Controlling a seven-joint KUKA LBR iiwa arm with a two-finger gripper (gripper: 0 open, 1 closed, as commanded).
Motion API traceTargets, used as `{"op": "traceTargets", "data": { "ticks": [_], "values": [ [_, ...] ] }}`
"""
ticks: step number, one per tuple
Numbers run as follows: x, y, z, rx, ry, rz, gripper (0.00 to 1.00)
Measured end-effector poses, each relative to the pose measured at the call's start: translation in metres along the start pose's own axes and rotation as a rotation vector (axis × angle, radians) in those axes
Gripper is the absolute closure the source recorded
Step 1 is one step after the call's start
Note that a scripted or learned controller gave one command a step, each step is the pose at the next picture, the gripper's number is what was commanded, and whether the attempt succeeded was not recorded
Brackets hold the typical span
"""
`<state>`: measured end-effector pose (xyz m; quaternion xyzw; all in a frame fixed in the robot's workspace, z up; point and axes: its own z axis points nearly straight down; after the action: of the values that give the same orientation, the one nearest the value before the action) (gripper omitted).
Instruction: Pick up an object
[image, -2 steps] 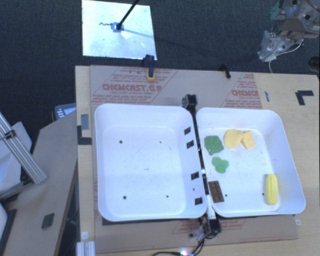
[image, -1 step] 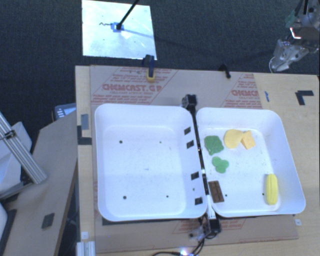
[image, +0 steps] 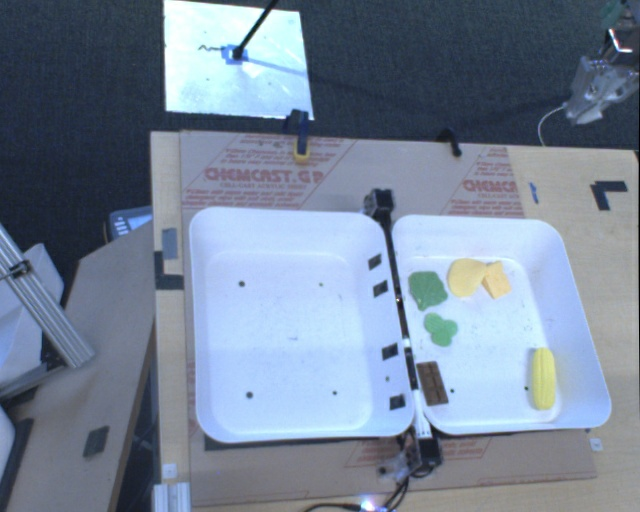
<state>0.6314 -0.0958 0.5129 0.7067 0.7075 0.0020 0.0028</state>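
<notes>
Beyond bench (image: 330, 170), gripper (image: 600, 88) far from 2 bins (image: 300, 225).

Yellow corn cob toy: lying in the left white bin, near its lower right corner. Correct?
Not quite. The yellow corn cob toy lies in the right white bin, not the left one. The rest holds: it sits near that bin's lower right corner, as the camera view shows.
</notes>
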Motion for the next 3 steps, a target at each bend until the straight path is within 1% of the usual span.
{"op": "traceTargets", "data": {
  "ticks": [1,2,3],
  "values": [
    [-0.04,-0.032,0.014,0.006,0.001,0.003,1.0],
    [-0.045,-0.044,-0.024,0.003,0.0,0.0,1.0],
    [-0.106,-0.095,0.006,0.008,-0.001,0.007,1.0]
  ]
}}
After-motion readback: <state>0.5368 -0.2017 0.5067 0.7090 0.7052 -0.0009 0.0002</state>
